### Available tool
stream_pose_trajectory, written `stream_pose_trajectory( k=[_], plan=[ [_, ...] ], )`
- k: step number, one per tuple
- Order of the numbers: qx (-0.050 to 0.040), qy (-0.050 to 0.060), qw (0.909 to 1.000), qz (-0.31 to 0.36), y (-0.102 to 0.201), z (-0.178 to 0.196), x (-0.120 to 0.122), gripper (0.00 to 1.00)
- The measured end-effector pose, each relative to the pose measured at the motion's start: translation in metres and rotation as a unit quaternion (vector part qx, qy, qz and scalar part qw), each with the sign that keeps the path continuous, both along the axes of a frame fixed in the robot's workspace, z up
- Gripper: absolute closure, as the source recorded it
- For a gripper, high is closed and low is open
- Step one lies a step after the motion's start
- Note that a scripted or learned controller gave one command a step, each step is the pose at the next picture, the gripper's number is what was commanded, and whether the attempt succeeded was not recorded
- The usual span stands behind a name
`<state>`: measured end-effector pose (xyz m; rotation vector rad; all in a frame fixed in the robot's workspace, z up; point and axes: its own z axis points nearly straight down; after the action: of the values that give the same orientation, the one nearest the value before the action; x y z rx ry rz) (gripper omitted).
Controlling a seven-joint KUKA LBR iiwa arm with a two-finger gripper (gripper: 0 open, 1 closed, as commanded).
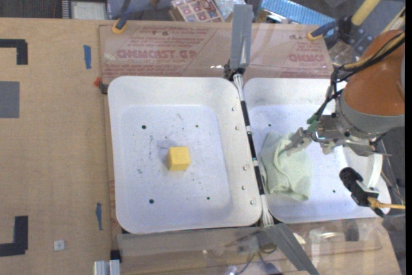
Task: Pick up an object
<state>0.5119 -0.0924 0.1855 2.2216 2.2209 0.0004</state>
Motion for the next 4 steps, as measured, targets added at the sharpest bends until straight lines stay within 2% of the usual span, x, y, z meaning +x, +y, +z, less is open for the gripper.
stream_pose_trajectory(
  k=[1,2,3,4],
  plan=[
    [0.0005,0.001,0.9945,0.105,0.003,-0.001,-0.021,0.0],
    [-0.0006,-0.001,0.9953,0.097,0.021,-0.001,0.007,0.0],
    [-0.0007,-0.001,0.9825,0.186,-0.035,-0.033,0.022,0.0],
    [0.0002,0.0,0.9822,0.188,-0.014,-0.038,-0.033,0.0]
  ],
)
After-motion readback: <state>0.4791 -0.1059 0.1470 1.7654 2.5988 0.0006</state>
